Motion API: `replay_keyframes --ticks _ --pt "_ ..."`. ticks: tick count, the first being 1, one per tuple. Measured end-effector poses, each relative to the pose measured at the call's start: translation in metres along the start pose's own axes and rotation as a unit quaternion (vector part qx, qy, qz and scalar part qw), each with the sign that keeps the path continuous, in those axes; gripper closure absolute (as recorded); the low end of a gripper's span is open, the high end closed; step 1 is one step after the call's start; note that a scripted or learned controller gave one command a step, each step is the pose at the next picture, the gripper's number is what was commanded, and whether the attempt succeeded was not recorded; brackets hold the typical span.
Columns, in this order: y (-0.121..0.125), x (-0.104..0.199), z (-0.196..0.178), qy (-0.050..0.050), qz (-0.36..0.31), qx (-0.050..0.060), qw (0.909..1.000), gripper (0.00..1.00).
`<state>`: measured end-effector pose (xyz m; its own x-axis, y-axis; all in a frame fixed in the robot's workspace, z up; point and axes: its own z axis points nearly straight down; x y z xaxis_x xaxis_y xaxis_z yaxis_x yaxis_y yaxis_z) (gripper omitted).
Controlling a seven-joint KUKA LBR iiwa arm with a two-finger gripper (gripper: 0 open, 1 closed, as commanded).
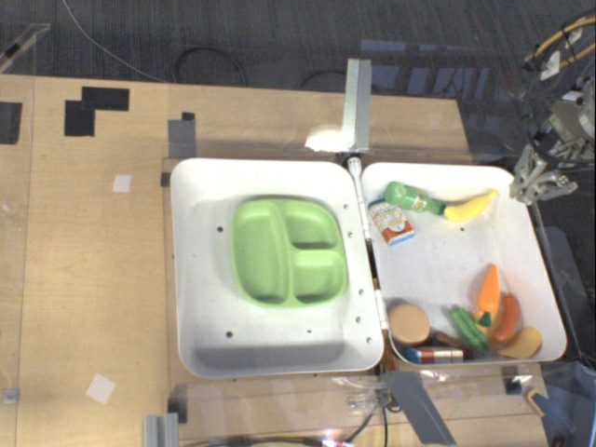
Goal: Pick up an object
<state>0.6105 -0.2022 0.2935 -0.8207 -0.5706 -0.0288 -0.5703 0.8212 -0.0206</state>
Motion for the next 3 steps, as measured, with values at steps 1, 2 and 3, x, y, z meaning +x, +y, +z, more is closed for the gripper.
replay_keyframes --ticks 1,2,3 --pt "0.053 0.085 0.004 0.01 -0.202 -0.009 0.9793 1.0" --pt "0.053 0.081 -0.009 0.006 -0.203 -0.006 0.9792 1.0" --pt "0.051 0.078 -0.021 0.003 -0.202 -0.002 0.9794 1.0"
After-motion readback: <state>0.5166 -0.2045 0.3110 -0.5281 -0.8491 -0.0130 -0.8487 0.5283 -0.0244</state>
